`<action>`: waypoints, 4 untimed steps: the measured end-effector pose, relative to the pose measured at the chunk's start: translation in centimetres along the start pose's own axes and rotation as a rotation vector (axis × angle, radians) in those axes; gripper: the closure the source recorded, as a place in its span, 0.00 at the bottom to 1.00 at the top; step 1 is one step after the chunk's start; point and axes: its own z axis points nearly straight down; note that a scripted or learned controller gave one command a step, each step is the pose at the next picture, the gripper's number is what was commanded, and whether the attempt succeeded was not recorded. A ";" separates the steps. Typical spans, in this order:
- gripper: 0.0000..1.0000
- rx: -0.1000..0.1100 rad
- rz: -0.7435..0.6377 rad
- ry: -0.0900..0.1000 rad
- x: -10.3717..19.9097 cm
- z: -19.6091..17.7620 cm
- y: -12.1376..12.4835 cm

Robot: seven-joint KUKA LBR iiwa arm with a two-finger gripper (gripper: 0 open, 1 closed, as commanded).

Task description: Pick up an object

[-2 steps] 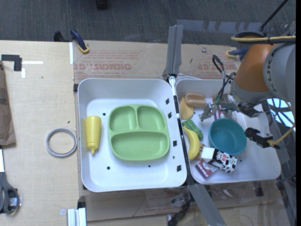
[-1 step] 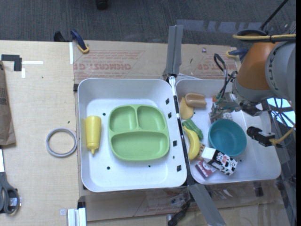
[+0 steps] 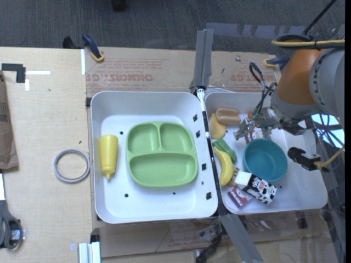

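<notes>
The pincer (image 3: 253, 129) hangs low over the right bin (image 3: 307, 199), near its back half, just above the rim of a teal bowl (image 3: 265, 159). Its fingers look spread a little apart with nothing between them — no object is held. Above it the arm's orange band (image 3: 296, 78) and grey wrist come in from the right, trailing black and yellow cables.

The things it could pick lie crowded in that right bin. The teal bowl sits upright near the middle. To the left of the pincer is a tan, bread-like piece (image 3: 228, 115) with a yellow block (image 3: 217, 128) touching it just below. Further forward along the bin's left wall a green leafy toy (image 3: 226, 149) overlaps the top of a banana (image 3: 224, 167). In front of the bowl, a small black-and-white spotted carton (image 3: 262, 189) lies tilted on a flat pinkish packet (image 3: 237, 196).

The left bin (image 3: 109, 201) holds a green divided plate (image 3: 162, 154) lying flat in the middle, and a yellow squeeze bottle (image 3: 108, 154) on its side just beside the plate's left edge, apart from it.

Out on the tabletop (image 3: 44, 119), well to the left of both bins, rests a grey ring of tape (image 3: 72, 165), and a blue clamp (image 3: 93, 47) sits at the back edge.
</notes>
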 end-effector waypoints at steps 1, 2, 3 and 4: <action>0.00 0.005 -0.031 0.001 0.0 0.9 0.3; 1.00 0.003 -0.031 0.001 -0.1 0.0 0.4; 0.00 0.003 -0.031 0.001 -0.1 0.0 0.4; 0.00 0.004 -0.143 0.002 -0.2 0.9 0.8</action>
